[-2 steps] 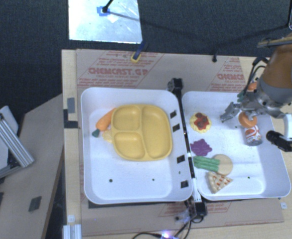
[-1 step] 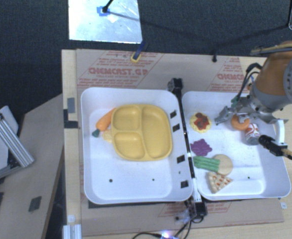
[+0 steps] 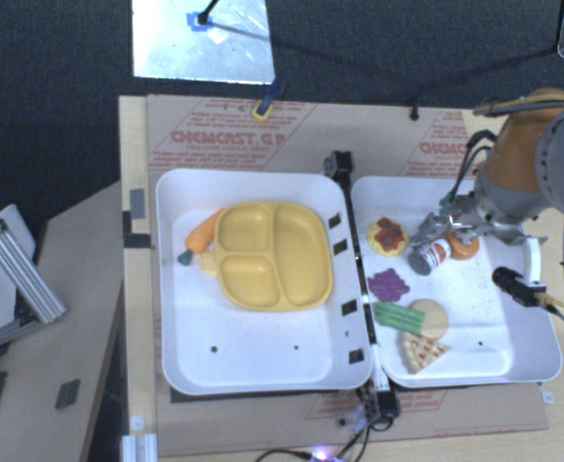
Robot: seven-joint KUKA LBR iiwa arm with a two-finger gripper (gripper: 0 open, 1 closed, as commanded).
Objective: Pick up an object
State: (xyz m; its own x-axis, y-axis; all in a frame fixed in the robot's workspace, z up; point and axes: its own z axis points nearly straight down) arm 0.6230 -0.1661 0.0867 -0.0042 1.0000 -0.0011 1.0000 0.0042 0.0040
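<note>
Pizza slice [image 3: 423,352] in right bin [image 3: 527,354]; fingers [image 3: 434,242] grasping can [image 3: 429,257]; yellow tray [image 3: 268,255] left.

Red print on the cardboard sheet under the bins.
Cardboard sheet [image 3: 226,135] lying on the table carries red block lettering, upside down from this camera, reads roughly "CHEMCAST GP"; same print repeats at upper right of the sheet [image 3: 446,145] beside the right bin, partly cut off, with smaller red lines near each that are too small to read. More red marks on the sheet's front strip [image 3: 426,399], illegible. Small can [image 3: 430,256] in the right bin has a red-and-white label, text unreadable.
</note>
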